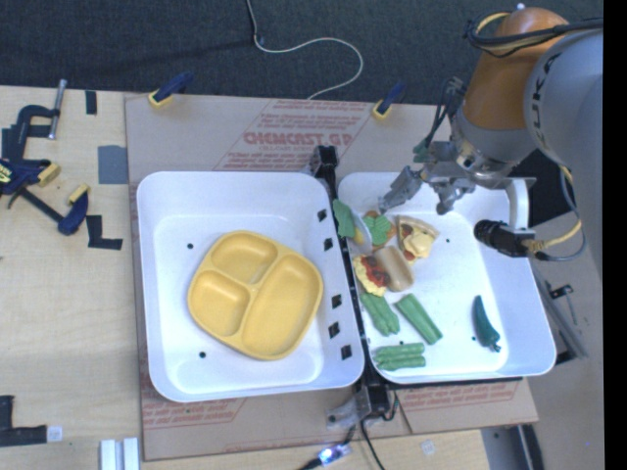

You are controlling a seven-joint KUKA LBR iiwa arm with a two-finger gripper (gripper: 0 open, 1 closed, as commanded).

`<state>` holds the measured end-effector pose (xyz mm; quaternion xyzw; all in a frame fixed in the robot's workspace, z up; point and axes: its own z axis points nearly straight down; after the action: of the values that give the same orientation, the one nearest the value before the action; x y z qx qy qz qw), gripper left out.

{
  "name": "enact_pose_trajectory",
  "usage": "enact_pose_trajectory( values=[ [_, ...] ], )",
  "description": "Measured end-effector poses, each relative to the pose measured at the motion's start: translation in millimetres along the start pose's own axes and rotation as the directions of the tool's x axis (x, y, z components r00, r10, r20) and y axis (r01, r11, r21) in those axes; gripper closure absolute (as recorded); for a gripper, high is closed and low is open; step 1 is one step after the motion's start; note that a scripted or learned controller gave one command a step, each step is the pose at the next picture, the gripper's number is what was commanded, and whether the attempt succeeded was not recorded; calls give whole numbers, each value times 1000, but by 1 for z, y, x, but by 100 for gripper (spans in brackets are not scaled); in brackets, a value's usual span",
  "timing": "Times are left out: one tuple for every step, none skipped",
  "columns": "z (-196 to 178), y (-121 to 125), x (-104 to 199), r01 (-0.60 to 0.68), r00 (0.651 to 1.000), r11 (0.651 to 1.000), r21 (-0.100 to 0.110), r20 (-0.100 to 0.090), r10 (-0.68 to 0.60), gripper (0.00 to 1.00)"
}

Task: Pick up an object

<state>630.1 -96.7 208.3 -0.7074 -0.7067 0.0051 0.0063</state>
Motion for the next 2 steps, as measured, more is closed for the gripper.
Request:
enact_pose_trajectory(
  values=[
    [-9, 3, 0, 3, 1000, 1000, -14, 1, -3, 0],
    [46, 12, 4, 3, 1000, 1000, -11, 3, -3, 0]
  ],
)
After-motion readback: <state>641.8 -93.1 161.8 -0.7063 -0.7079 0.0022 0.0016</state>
